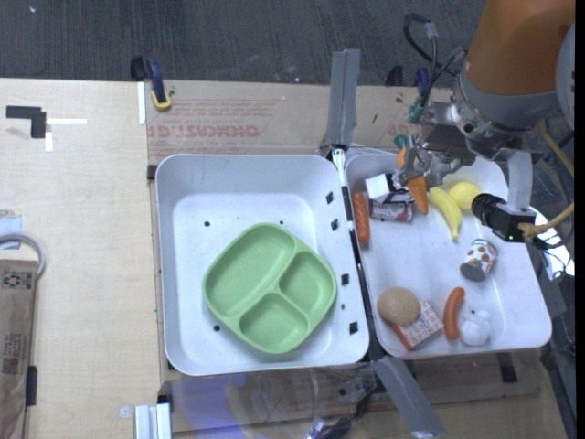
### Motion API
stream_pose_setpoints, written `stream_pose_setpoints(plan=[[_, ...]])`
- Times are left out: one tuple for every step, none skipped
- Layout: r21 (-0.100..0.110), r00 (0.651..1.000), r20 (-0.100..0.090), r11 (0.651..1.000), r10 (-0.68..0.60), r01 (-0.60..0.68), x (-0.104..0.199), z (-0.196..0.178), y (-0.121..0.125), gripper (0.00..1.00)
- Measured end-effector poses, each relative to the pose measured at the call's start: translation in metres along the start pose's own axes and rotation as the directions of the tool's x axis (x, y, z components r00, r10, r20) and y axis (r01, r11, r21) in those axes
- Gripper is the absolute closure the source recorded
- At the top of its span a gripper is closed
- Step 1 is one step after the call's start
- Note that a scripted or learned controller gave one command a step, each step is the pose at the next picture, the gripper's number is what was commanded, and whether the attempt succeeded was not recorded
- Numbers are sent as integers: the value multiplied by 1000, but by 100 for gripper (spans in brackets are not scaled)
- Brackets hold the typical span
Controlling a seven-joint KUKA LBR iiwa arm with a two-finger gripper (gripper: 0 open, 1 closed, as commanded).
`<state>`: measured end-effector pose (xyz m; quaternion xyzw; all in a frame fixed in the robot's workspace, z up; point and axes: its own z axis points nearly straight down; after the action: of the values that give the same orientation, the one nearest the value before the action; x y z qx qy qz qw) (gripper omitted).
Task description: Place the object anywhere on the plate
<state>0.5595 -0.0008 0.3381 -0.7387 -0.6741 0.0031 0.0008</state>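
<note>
Plate (269, 288), green, lies in left bin (174, 245) on wooden bench (82, 208); right bin (526, 332) holds banana (446, 207), sausages; gripper (413, 174) clamps a carrot (418, 196).

Robotics lab, white bins (174, 245) on plywood bench (82, 236), cabling

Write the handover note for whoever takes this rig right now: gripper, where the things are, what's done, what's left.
Gripper: at the far left of the right bin, with a small orange carrot between its fingers.
Green plate: in the left bin, nothing on it.
In the right bin: banana, can, bun, two sausages, a red-labelled packet.
Done: carrot gripped.
Left: lift it, carry it across the divider, and set it on the plate.
</note>
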Motion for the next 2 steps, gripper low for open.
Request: stream_pose_setpoints(plan=[[-2,998,-1,998,59,-59,-33,-9,-8,100],[-2,998,-1,998,58,-58,-33,-9,-8,0]])
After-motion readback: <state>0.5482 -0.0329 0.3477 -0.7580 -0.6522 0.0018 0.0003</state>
